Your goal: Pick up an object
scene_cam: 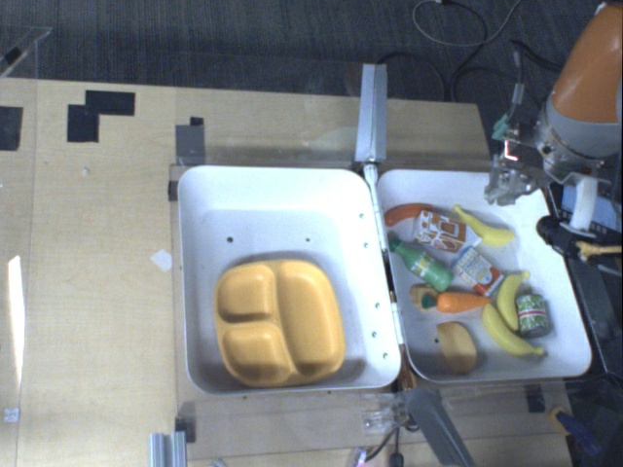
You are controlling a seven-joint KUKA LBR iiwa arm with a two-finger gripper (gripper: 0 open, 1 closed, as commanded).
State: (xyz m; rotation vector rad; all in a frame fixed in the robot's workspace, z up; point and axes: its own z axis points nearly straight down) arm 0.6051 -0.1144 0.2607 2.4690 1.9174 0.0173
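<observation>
The right bin holds several toy foods: a small yellow banana, a larger banana, a green bottle, a carrot, a brown potato-like piece, a green can, a red-and-white carton and a small blue-and-white pack. My gripper hangs above the bin's far right corner, apart from every object, with nothing seen in it. The grey arm with its orange band comes in from the upper right.
The left bin contains a yellow three-compartment tray. A metal divider bar runs between the bins at the back. Cables lie on the dark floor behind the bench, and black markers sit on the wooden surface at left.
</observation>
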